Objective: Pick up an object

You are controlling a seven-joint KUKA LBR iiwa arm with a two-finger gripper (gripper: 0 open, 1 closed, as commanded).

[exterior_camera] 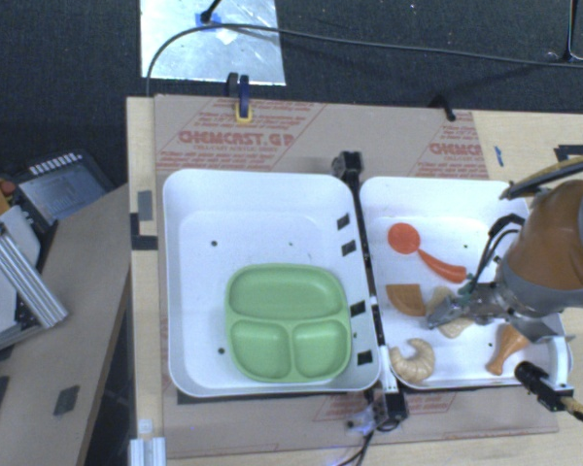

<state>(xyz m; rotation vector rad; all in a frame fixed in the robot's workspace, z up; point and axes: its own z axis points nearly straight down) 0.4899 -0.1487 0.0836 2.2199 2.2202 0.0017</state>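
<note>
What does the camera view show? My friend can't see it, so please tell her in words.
A grey and orange robot arm's gripper hovers low over toy food in the right white bin: an orange spoon, a croissant and a carrot. The left white bin holds a green divided plate.

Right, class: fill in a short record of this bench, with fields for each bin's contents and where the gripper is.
left bin: green divided plate
right bin: orange spoon, croissant, brown wedge, carrot, pale piece
gripper: low in the right bin, over the pale piece, beside the brown wedge
grip: cannot tell
arm: reaches in from the right
</note>
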